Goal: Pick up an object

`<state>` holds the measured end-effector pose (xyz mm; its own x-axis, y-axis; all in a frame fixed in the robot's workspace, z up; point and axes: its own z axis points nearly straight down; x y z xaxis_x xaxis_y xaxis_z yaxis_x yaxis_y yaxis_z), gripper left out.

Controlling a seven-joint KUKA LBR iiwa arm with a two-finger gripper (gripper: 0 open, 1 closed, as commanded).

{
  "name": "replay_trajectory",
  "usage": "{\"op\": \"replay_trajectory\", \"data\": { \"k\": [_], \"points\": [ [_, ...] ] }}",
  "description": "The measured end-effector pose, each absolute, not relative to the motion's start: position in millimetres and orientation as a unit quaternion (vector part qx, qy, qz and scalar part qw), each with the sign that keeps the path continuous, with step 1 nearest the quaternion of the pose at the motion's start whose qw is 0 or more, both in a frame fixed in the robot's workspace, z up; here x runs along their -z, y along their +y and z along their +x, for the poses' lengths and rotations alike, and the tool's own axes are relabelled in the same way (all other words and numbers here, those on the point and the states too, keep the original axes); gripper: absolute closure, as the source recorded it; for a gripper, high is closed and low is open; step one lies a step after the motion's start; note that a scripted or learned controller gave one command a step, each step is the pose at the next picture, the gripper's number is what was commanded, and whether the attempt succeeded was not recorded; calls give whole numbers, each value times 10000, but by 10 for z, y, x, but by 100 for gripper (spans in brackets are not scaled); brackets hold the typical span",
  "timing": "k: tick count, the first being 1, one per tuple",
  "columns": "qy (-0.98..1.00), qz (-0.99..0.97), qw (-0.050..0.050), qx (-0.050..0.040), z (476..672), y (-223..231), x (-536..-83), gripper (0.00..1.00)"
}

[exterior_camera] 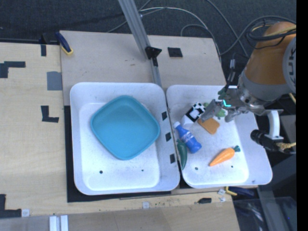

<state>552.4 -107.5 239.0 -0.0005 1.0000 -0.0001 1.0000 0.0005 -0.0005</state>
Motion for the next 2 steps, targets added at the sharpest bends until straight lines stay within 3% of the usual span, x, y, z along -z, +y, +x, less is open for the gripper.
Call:
{"op": "replay_trajectory", "data": {
  "k": [1,2],
  "points": [
    [-7073,-7069,2,-3,5524,-1075,-2389,0],
    [-7073,-7069,16,-14,5506,-1072,-1965,0]
  ]
}}
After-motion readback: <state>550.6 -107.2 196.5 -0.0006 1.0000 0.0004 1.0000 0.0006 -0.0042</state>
